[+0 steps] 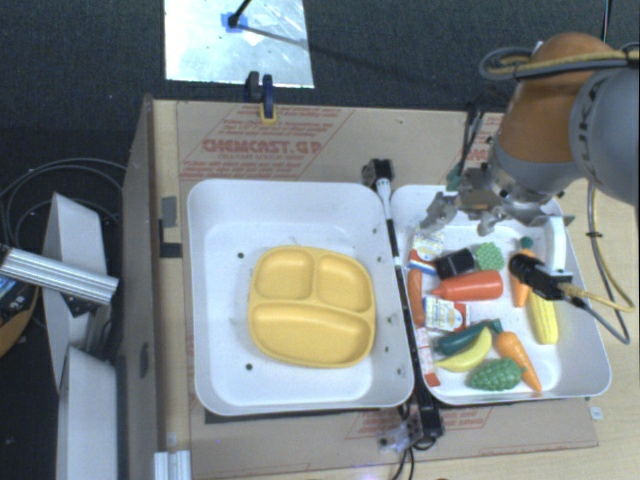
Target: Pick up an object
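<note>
My gripper (pixel 462 218) hangs over the far part of the right bin (pixel 580 378), its two grey fingers spread apart with nothing between them. Just below it lie a green broccoli piece (pixel 488 256), a small black block (pixel 455 264) and a red-orange sausage-shaped toy (pixel 468 286). Nearer the front are a printed packet (pixel 443 313), a dark green cucumber (pixel 462 338), a yellow banana (pixel 470 354), a bumpy green piece (pixel 494 375) and a carrot (pixel 519 358). A yellow corn cob (pixel 542 318) lies on the right, and another orange carrot (pixel 415 296) by the bin's left wall.
The left bin (pixel 215 268) holds a yellow divided plate (pixel 310 305) at its middle. A black divider rail (pixel 398 268) runs between the two bins. The arm's orange band and grey wrist (pixel 560 108) loom over the far right corner.
</note>
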